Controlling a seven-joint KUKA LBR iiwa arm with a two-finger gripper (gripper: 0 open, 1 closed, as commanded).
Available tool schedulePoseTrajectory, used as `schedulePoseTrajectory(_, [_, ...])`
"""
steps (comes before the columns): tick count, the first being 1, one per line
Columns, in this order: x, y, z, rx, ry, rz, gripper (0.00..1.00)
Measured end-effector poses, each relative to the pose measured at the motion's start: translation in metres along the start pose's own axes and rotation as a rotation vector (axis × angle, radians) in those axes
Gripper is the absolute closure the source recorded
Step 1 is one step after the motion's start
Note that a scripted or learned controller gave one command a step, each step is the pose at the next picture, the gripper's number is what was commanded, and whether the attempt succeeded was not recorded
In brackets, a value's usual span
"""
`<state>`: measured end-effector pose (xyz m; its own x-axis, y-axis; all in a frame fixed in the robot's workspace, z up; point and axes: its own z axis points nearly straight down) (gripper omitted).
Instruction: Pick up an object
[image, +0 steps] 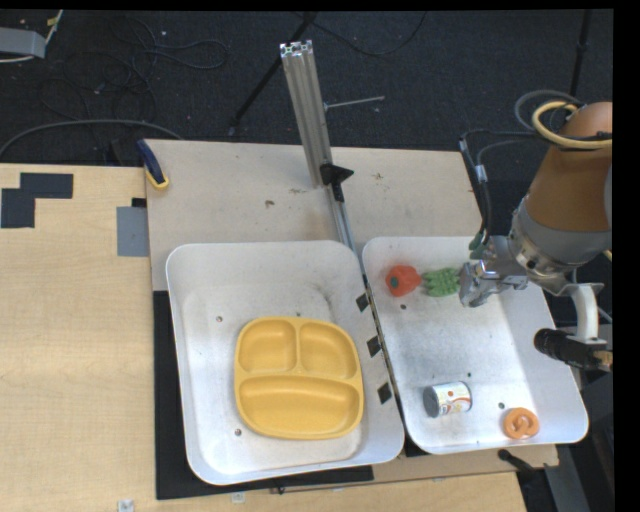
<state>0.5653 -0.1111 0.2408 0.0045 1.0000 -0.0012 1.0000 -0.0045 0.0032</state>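
**Pick attempt: gripper low at the toy carrot's leafy end, no lift shown**

- Surface (250, 190): pale board carrying two shallow white bins side by side, with a metal post (308, 110) standing behind them.
- Left bin (200, 290): holds one yellow divided plate (298, 377), lying flat, well apart from the arm.
- Right bin (480, 340): holds three loose items. A toy carrot (415, 281), orange body with green leafy top, lies near the far wall. A small can (447, 399) lies on its side toward the near edge. An orange ring (520, 423) sits in the near right corner.
- Gripper (472, 287): low in the right bin, just beside or touching the carrot's green end. Finger spread cannot be told from this angle; contact with the carrot is likewise unclear.
- Arm: grey with orange band, reaching in from the right.

Status, as judged: the approach looks complete and the carrot is the likely target. Every item rests on a bin floor, so nothing counts as picked. Remaining: a confirmed grasp, then a lift clear of the bin.
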Motion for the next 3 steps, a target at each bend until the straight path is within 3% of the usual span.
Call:
schedulePoseTrajectory(1, [-0.001, 0.001, -0.031, 0.002, 0.001, -0.004, 1.00])
schedulePoseTrajectory(3, [0.120, -0.014, -0.006, 0.007, 0.004, -0.010, 1.00])
